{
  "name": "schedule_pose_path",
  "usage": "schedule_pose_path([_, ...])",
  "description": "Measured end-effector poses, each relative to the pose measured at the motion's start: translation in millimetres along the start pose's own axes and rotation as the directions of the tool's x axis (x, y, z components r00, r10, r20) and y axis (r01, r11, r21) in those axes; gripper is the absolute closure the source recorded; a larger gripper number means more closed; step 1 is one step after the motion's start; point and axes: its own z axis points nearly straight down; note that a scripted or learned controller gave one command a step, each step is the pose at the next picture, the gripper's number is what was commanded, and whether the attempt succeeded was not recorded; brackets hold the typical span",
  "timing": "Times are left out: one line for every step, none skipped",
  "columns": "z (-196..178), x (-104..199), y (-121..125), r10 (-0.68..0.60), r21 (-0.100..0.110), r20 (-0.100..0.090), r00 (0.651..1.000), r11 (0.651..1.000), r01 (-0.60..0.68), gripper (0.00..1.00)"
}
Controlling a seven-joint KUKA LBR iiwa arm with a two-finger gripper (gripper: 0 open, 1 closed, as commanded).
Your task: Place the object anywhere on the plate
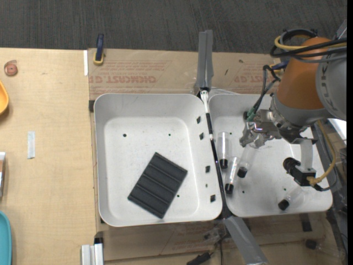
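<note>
Gripper [252, 138] hangs over tubes [231, 167] in the right bin [309, 203] — its grip I cannot tell. Plate [158, 185] lies in the left bin [110, 148] — best to centre on one tube.

Two shallow white plastic bins [105, 148] sat side by side on tan wooden bench [44, 104]. Brown printed cardboard sheet [143, 73] lay behind bins. Blue-handled clamp [99, 49] stood at cardboard's left corner. Dark grey carpet [138, 10] lay beyond. Orange object [3, 99] showed at left edge.
</note>
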Motion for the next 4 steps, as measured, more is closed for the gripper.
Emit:
schedule_pose_path([0, 75, 14, -0.068, 0.000, 0.001, 0.998, 0.998, 0.068, 1.00])
schedule_pose_path([-31, 120, 41, -0.490, -0.003, 0.002, 0.872, 0.872, 0.490, 1.00])
schedule_pose_path([-129, 165, 71, -0.738, -0.004, 0.004, 0.675, 0.675, 0.738, 1.00])
schedule_pose_path([-89, 216, 72, -0.764, -0.001, 0.002, 0.645, 0.645, 0.764, 1.00])
